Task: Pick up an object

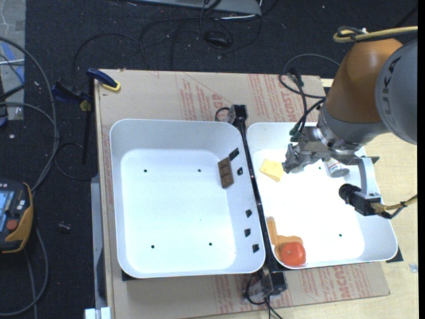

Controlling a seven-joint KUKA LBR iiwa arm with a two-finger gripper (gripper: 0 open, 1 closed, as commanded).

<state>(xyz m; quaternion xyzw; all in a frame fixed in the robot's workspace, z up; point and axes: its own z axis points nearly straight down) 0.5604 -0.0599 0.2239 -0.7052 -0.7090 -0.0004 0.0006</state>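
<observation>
— Arm (372,78): reaching in from the right, orange band above the wrist, hanging over the right bin (378,244).
— Claw?
— Gripper (294,161) low over the far left part of that bin. Open or clenched: cannot tell.
— Objects?
— Yellow block (271,171) on the bin floor, just beside the gripper, toward the divider. Red ball (291,252) with an orange piece (279,234) in the near left corner. Brown block (226,173) against the right wall of the left bin (126,178).
</observation>
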